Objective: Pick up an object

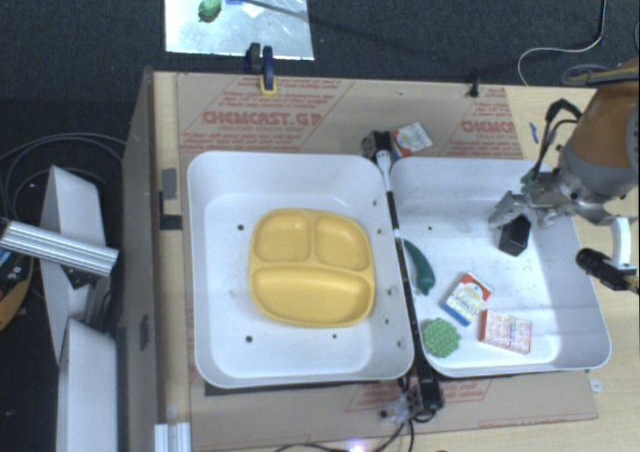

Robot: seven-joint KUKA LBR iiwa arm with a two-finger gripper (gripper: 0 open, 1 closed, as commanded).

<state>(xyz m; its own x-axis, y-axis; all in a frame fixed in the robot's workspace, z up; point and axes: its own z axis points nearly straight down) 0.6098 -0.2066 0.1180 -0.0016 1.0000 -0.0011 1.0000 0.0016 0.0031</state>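
gripper (514, 232) (jaw state unclear) over right bin (560, 355): perhaps four items; one yellow tray (310, 267)

A grey robot arm (600, 175) is wearing an orange band (612, 125) at two o'clock, ending in a silvery wrist and black gripper (514, 234).

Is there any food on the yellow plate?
Empty. The yellow three-section plastic plate lies flat in the left white bin, and all three hollows show bare yellow.
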